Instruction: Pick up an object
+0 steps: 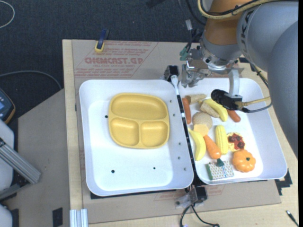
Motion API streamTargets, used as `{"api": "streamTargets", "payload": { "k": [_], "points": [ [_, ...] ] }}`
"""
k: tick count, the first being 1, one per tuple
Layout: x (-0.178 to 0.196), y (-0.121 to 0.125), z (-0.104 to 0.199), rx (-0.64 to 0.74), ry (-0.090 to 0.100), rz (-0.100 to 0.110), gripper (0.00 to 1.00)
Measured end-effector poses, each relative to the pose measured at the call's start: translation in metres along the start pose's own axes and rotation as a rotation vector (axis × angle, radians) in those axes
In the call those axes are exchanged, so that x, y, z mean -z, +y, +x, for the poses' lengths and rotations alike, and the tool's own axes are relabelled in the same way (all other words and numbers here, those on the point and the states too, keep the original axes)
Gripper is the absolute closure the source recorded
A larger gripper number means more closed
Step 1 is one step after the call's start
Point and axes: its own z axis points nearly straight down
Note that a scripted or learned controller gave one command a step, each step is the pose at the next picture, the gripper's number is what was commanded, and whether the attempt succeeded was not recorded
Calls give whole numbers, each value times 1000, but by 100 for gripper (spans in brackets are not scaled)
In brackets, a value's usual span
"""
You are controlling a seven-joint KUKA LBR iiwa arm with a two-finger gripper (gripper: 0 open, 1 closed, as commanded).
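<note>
Sitting in the left bin (90,141) is a yellow divided tray (139,120), well left of the hand (194,74). Right of that tray, across the bins' shared wall, the right bin (270,141) holds toy food: a carrot (186,109), corn (221,138) and a small pumpkin (244,160). All lie just below the hand, which hangs over that bin's top left corner; its fingers cannot be made out.

A robotics lab: 2 white bins (90,126) on a cardboard-topped bench (118,58), loose cables.
</note>
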Motion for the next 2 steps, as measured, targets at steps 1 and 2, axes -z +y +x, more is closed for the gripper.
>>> {"api": "streamTargets", "payload": {
  "k": [1,2],
  "points": [
    [-11,5,28,-2,-1,2,100],
    [-12,7,21,-6,-2,1,100]
  ]
}}
